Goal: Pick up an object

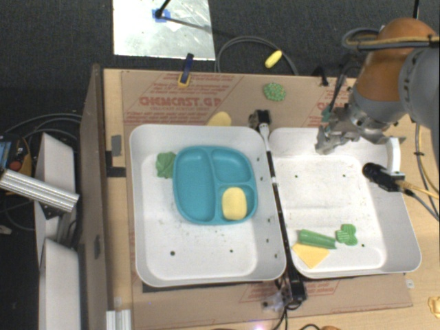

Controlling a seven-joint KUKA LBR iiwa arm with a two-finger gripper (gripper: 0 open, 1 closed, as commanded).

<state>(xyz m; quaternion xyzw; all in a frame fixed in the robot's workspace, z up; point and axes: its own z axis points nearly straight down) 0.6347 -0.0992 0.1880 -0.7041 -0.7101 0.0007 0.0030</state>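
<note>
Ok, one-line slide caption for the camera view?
Gripper over right bin's far edge; green pieces near front, teal tray in left bin.

Metal sheet upper left of frame; cardboard beneath two white bins; cables at left.

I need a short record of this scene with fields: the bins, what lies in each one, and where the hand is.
left bin: blue divided tray, green leafy piece beside it
tray content: yellow piece in the lower right compartment
right bin: green vegetable, small green piece, yellow wedge
hand: above the right bin's far edge
held: nothing seen
</note>
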